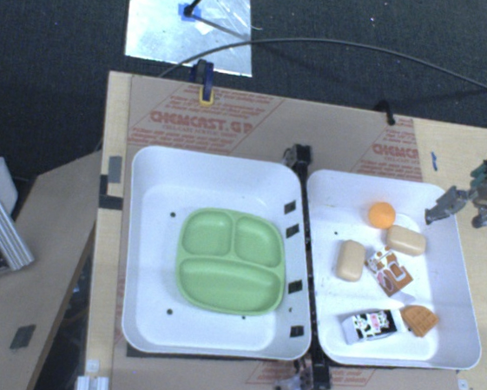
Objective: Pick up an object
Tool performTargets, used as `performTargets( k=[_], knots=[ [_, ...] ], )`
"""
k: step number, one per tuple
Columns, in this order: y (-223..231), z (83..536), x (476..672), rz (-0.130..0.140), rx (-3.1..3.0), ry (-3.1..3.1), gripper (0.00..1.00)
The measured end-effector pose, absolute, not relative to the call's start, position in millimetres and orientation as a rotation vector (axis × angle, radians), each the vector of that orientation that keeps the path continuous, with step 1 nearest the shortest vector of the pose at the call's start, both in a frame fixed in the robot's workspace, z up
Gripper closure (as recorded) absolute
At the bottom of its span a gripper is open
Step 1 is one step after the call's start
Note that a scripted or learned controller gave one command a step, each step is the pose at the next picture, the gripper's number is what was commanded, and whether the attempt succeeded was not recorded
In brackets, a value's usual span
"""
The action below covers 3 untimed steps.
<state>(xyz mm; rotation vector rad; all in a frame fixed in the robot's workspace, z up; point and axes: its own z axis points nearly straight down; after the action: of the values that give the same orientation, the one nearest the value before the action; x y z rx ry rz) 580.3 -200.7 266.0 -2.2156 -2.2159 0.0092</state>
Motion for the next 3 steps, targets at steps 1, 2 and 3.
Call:
performTargets(
  k=[1, 2, 3],
  knots=[
    [-199.7, 273.1, 582.5, -0.001, -2.219, -2.227, 0.00],
    [-201.1, 231.0, 585.9, 0.001, -2.219, -2.223, 0.00],
    [-197.1, 188.9, 588.1, 0.001, -2.219, -2.223, 0.00]
  ],
)
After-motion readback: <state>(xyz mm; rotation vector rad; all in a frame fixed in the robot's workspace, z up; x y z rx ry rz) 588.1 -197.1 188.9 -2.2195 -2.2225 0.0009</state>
